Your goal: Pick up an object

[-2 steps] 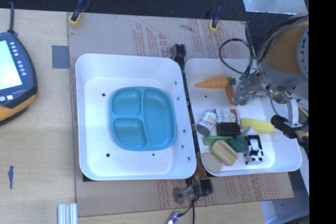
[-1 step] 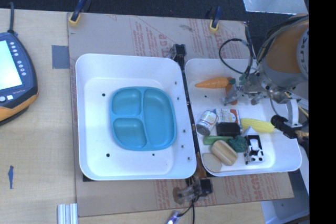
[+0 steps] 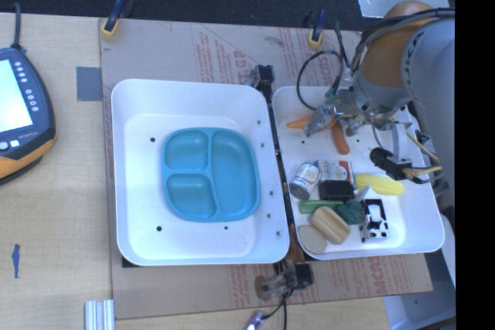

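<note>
My gripper (image 3: pixel 323 118) hangs low over the far left part of the right bin (image 3: pixel 429 239), below the grey arm with its orange band (image 3: pixel 387 62). An orange carrot-like piece (image 3: pixel 340 139) lies just beneath and to the right of it, and another orange bit (image 3: pixel 297 122) pokes out on its left. Nearer the front of this bin lie a tin can (image 3: pixel 304 180), a black box (image 3: pixel 336 189), a yellow piece (image 3: pixel 379 184), a green item (image 3: pixel 329 206), a tan roll (image 3: pixel 330 225) and a black-and-white toy (image 3: pixel 374 222).
The left bin (image 3: pixel 139 243) holds a blue divided plate (image 3: pixel 210 172). A teach pendant (image 3: pixel 19 108) lies at the bench's left edge. Cables (image 3: pixel 317 69) loop off the wrist, and a black clamp (image 3: pixel 263 76) sits between the bins at the back.
</note>
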Robot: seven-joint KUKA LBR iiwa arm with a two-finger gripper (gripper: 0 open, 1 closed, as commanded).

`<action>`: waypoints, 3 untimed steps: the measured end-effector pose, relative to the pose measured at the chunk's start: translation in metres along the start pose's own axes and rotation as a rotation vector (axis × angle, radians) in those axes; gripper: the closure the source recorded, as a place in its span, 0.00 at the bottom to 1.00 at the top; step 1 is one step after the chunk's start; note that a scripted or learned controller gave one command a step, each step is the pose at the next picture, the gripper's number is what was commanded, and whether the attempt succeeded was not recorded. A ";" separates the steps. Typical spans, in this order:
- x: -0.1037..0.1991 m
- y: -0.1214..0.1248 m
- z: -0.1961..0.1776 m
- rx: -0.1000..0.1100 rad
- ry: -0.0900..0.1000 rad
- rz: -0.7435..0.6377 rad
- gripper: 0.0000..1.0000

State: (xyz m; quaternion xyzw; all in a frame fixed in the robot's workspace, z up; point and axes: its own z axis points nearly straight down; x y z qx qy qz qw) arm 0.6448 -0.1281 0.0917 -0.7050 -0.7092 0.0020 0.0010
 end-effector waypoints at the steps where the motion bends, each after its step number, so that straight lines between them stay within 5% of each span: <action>1: -0.013 -0.080 0.000 0.000 0.000 0.000 0.00; 2: 0.011 -0.002 0.000 -0.001 0.002 0.003 0.00; 3: 0.006 -0.068 0.000 0.000 0.000 0.001 0.00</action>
